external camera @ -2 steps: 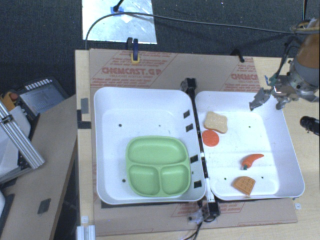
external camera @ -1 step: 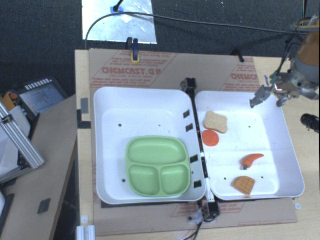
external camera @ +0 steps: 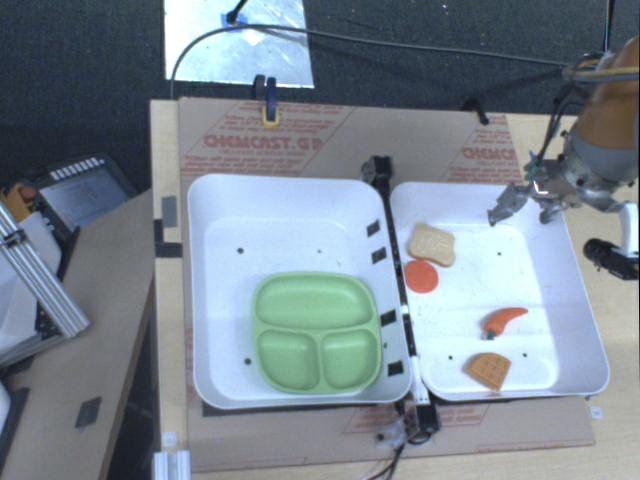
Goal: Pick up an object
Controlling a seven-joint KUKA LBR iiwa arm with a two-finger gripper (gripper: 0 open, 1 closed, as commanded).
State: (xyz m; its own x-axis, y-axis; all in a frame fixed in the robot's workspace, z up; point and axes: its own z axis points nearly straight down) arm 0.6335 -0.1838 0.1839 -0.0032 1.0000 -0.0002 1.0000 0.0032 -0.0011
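Two bins are being kept side by side: the left bin (external camera: 215,268) is bearing a green tray (external camera: 317,330), while bread (external camera: 432,244), a red disc (external camera: 422,277), a pepper (external camera: 504,319) and a waffle (external camera: 489,370) are lying scattered, well apart, in the right bin (external camera: 570,353). Open floor is being left around each. The gripper (external camera: 522,204), fingers spread and holding nothing, is being hung at the far rim.

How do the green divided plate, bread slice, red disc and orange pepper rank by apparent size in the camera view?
1. Green divided plate, by far.
2. Bread slice.
3. Red disc and orange pepper: too alike to rank.
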